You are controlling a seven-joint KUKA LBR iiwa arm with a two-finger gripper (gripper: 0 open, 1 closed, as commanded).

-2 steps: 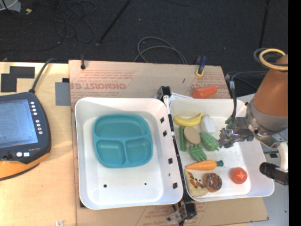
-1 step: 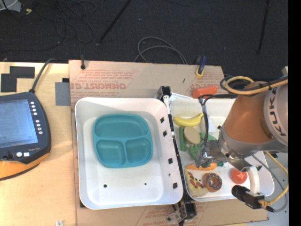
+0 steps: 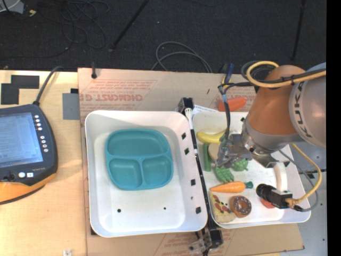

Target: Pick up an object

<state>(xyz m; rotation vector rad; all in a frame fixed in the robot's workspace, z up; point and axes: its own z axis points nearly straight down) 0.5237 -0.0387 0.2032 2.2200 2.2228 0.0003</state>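
Here the gripper (image 3: 230, 152) sits low in the right bin (image 3: 298, 217), over a heap of toy food — a banana (image 3: 209, 137), green pieces (image 3: 226, 173) and a carrot (image 3: 230, 186) just below them. Whether it is released or clenched I cannot tell; the wrist hides that. The likeliest target is the green pieces, right beside the tip. They look like light hollow plastic, stiff and smooth, so apt to slip or skate aside — best taken across the narrow middle. The carrot tapers; grip its thick end. A donut (image 3: 241, 205) lies nearer the front wall. The left bin (image 3: 101, 217) bears a teal tray (image 3: 139, 159).
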